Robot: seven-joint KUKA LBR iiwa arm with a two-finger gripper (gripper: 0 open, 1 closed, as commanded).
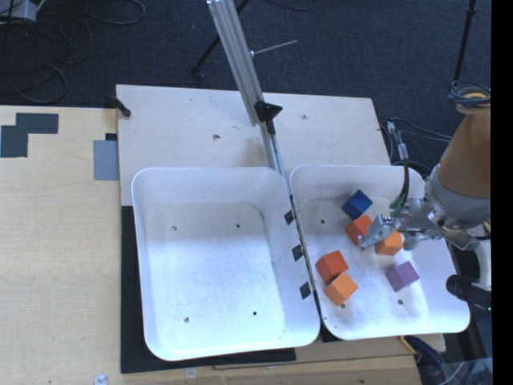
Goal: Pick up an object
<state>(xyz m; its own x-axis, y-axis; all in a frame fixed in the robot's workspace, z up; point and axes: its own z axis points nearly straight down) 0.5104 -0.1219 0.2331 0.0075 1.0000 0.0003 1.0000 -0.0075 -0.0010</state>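
Observation:
My gripper (380,234) reaches into the right bin (437,315) from the right, low over the blocks. It sits between a red-orange cube (357,228) on its left and an orange cube (390,245) right beneath it, which it partly covers. A blue cube (357,204) lies just beyond them. Nearer the front lie a red-orange block (331,265), an orange block (342,287) and a purple cube (402,275).
The left bin (152,215) stands beside the right one, with a ridge and black clips (297,252) between them. A slanted aluminium bar (240,62) rises behind the bins. The grey and orange arm (465,167) fills the right side.

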